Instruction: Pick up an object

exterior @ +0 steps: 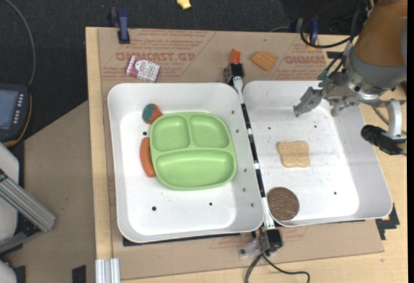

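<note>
Empty-fingered, my gripper hangs over the right bin's far edge, whether spread or pinched I cannot tell. Nothing is lifted yet: the toast lies mid-bin, the brown disc at its near left corner. My arm reaches in from the right, wrist low.

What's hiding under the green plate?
Two things poke out from under the green plate's left side: an orange sausage-shaped toy and a round red-and-teal toy at its top-left corner. The plate covers part of each, and whatever else lies beneath it is hidden.
</note>
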`<act>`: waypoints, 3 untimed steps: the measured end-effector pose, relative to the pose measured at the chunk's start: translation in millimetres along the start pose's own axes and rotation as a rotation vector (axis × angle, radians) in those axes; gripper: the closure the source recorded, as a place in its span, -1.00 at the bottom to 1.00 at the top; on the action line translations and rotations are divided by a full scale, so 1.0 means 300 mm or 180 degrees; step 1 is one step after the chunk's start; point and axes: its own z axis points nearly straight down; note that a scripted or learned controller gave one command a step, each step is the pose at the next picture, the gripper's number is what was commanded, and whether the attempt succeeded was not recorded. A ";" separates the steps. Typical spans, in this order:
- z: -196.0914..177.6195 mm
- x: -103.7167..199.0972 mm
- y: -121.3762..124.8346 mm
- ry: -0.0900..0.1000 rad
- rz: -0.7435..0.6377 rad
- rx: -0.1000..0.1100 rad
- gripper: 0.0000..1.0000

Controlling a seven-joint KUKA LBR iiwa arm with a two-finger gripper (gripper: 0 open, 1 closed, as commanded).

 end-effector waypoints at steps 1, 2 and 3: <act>0.411 0.029 -0.123 0.0007 0.0035 0.0048 -1.00; 0.356 0.026 -0.112 -0.0004 0.0035 0.0014 1.00; 0.036 0.363 -0.101 0.0010 -0.0004 -0.0011 1.00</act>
